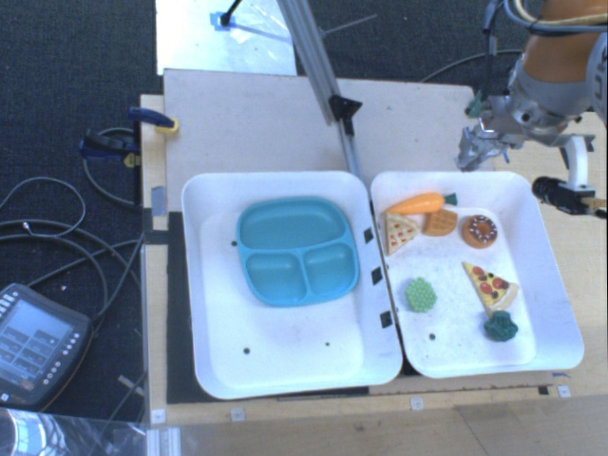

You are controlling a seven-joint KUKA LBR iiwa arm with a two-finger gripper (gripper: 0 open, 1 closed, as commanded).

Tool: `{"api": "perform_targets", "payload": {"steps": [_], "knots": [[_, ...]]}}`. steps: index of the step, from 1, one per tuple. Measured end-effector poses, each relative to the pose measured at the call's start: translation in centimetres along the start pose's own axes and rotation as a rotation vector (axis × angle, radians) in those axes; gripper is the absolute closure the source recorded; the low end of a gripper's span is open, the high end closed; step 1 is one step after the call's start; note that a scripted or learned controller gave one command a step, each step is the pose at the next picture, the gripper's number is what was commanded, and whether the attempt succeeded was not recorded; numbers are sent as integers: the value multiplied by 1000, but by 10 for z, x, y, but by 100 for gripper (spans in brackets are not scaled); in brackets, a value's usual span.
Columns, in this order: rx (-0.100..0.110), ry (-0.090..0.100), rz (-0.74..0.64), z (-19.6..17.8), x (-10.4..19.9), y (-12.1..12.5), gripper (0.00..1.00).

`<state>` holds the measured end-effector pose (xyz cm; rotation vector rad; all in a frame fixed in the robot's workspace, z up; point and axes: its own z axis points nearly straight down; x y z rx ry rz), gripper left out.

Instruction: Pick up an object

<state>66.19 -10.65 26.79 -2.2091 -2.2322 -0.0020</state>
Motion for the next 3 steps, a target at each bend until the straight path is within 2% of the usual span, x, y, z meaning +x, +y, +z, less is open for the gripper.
{"api": "perform_targets", "payload": {"steps": [2,3], "knots": [[0,1,0,31,108,-12,100],[-2,1,-1,22,163,-20,100]]}}
